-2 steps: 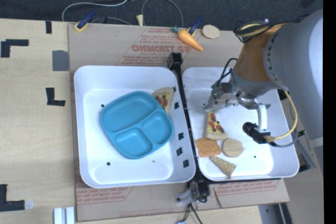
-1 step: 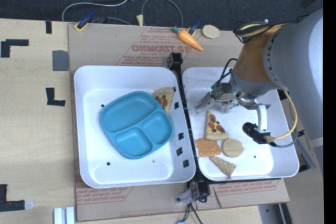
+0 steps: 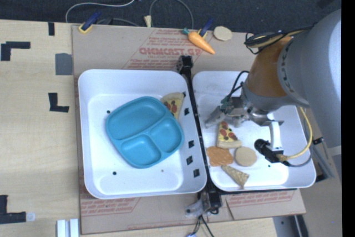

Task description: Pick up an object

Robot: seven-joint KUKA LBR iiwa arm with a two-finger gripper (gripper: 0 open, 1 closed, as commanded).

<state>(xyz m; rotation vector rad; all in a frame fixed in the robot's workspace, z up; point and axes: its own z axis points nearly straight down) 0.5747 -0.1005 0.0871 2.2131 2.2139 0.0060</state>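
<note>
Currently the gripper (image 3: 217, 117) sits low in the right bin (image 3: 297, 177), metal fingers spread apart, nothing between them. Toy pizza slice (image 3: 226, 135) lies just below it, flat and wedge-shaped. Orange crinkled piece (image 3: 219, 156), round beige cookie (image 3: 246, 156) and tan wedge (image 3: 237, 176) cluster lower down. Left bin (image 3: 91, 91) holds a glossy blue divided plate (image 3: 144, 131), with a second pizza slice (image 3: 173, 102) at its upper right. Plastic carrot (image 3: 201, 42) rests on cardboard at top.

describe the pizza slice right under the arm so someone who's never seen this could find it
Start at the right-hand shallow white bin, where the grey arm reaches in. Near its middle, just below the arm's end effector, lies a small toy pizza slice with a pale yellow top and red dots. The round tan disc and the flat orange piece below it are plain; it alone is spotted.
</note>
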